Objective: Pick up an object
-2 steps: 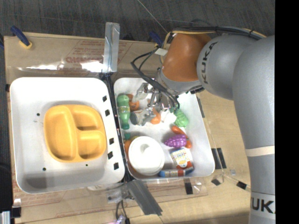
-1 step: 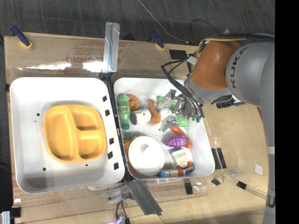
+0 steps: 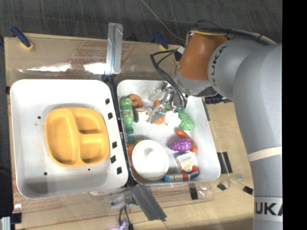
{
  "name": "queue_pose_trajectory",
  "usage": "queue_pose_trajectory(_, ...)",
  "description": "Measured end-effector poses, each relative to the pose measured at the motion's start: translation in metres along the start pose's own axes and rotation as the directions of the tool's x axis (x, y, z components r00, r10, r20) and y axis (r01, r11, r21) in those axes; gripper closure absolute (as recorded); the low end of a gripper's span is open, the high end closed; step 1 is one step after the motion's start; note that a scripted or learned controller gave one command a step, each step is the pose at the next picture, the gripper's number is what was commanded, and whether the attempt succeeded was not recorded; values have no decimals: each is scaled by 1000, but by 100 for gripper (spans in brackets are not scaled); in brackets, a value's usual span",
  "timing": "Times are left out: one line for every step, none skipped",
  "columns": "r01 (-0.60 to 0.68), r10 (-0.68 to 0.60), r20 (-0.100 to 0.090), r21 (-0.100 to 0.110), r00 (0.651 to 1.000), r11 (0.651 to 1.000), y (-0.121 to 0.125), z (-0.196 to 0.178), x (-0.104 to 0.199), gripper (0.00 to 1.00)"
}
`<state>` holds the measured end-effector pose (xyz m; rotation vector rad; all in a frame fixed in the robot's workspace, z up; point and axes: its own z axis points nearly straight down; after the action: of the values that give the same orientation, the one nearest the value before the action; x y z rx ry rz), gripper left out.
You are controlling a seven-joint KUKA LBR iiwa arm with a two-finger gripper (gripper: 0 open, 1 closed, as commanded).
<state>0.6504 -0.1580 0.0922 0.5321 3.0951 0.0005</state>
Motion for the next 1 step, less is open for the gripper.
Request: queue_pose_trajectory(-77, 77, 2, 7, 997, 997, 57, -1, 21, 0)
